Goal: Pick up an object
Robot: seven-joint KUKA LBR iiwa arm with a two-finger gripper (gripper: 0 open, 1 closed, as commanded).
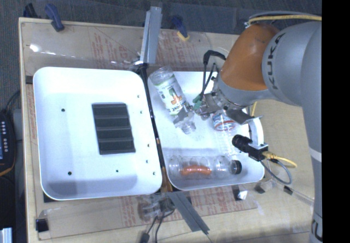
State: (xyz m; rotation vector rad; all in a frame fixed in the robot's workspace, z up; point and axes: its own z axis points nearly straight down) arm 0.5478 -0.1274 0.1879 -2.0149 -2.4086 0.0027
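- The clear plastic bottle [174, 98] lies tilted in the right bin [175, 179], just left of the gripper [203, 104].
- It looks light, slick and crushable; its labelled middle seems the best hold.
- Whether the gripper is spread or closed, I cannot tell.

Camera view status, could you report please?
Hand low in right bin, grip unclear. Label bottle beside it. Clear bottle at near wall.

Two white bins: the left bin [54, 127] at nine o'clock, the right bin [175, 179] at three. One black ridged block [113, 128] lies in the left. Three clear plastic bottles: [168, 92], [202, 168], [224, 122].
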